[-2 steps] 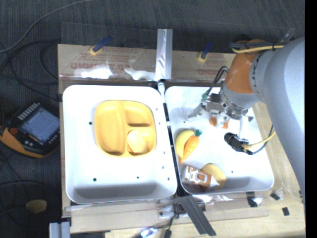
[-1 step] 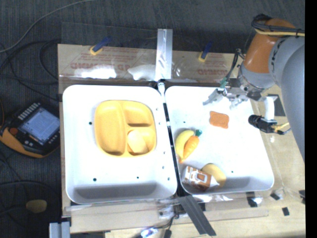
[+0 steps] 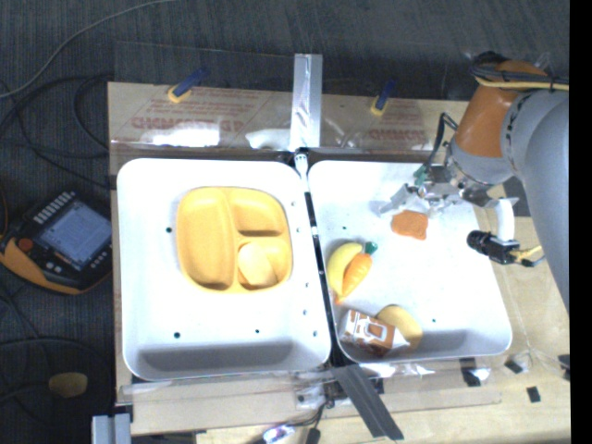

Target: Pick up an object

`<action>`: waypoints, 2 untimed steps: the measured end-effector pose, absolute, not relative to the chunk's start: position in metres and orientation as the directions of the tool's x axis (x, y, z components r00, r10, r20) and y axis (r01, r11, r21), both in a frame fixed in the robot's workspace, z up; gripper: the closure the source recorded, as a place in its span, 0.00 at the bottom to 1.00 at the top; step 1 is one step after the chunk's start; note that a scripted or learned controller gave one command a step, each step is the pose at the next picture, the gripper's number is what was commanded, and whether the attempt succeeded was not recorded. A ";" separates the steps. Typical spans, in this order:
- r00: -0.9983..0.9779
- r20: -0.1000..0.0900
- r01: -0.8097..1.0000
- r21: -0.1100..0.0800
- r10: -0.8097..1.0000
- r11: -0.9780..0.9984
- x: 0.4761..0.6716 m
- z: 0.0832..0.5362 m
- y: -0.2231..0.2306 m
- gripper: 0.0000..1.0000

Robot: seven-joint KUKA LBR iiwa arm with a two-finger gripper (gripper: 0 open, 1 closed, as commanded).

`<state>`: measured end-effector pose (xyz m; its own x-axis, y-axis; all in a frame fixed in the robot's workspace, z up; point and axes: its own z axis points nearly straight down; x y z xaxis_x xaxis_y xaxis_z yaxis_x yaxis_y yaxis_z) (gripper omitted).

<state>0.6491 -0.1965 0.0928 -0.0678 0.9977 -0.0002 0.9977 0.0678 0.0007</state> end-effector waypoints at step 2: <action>-0.127 0.008 0.992 0.013 0.992 0.127 0.631 0.091 -0.211 0.00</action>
<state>0.6313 -0.2109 0.0912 -0.1272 0.9918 0.0084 0.9918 0.1271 0.0133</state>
